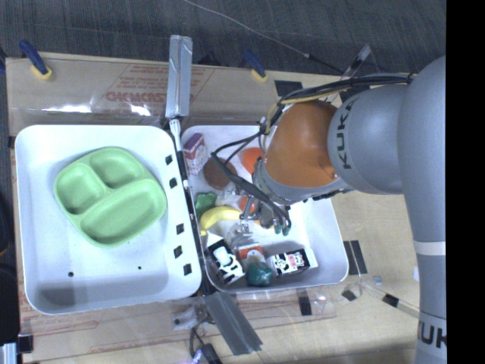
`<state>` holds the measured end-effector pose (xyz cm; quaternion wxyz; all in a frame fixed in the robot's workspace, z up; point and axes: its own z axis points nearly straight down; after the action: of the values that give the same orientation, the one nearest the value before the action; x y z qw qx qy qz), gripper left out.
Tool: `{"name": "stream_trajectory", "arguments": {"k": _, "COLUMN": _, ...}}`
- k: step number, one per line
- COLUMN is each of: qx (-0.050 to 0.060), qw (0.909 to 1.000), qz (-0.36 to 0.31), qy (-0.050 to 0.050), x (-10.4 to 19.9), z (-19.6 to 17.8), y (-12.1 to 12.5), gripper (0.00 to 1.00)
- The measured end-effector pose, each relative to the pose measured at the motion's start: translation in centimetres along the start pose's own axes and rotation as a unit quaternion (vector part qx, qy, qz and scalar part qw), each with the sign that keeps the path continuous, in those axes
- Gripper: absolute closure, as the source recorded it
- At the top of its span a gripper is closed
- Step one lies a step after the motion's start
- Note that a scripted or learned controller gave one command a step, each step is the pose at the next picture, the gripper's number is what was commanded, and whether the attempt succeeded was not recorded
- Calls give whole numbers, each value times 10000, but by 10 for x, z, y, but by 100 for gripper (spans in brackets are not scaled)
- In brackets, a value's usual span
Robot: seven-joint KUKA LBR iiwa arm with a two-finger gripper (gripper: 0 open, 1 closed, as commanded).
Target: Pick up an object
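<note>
Arm low over the cluttered right bin [326, 226]

Finger state cannot be told; the gripper [261, 220] should centre on the banana [218, 218], clear of neighbouring toys, before closing.

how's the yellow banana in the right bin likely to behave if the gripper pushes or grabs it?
The banana is curved and smooth, so it may pivot or slip sideways under a push. It lies crowded against the green item, so a nudge probably shifts its neighbours too. It looks like a light toy, though that's uncertain.
</note>
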<state>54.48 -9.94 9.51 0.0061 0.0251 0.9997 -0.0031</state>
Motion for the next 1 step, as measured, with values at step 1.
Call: {"name": "stream_trajectory", "arguments": {"k": 1, "qx": -30, "qw": 9950, "qz": -996, "qy": 50, "x": 10, "z": 2, "y": 4, "gripper": 0}}
